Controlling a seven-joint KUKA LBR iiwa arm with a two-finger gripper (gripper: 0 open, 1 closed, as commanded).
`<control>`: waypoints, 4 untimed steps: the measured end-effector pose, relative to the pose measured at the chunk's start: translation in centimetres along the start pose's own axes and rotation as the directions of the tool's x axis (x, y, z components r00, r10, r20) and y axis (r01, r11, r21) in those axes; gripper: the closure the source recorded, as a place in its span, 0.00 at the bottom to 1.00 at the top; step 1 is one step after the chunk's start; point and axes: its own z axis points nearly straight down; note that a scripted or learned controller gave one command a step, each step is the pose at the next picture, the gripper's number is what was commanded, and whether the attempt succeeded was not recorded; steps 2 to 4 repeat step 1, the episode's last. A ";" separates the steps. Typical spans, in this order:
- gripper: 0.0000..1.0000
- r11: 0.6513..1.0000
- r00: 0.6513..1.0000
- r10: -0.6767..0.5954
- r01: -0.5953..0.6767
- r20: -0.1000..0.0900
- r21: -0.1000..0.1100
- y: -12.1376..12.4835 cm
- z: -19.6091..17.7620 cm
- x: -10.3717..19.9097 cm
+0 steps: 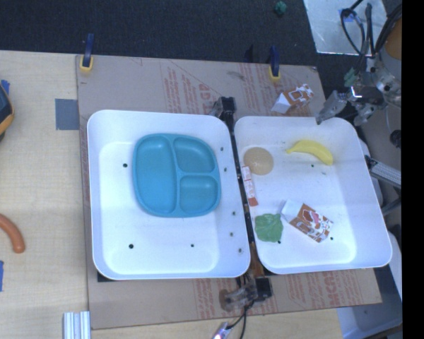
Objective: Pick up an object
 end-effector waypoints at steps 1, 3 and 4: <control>0.00 1.000 1.000 0.002 -0.002 -0.001 0.010 -0.7 12.8 -2.1; 0.00 1.000 1.000 0.002 -0.002 -0.001 0.010 -0.7 12.8 -2.1; 0.00 1.000 1.000 0.002 -0.002 -0.001 0.010 -0.7 12.8 -2.1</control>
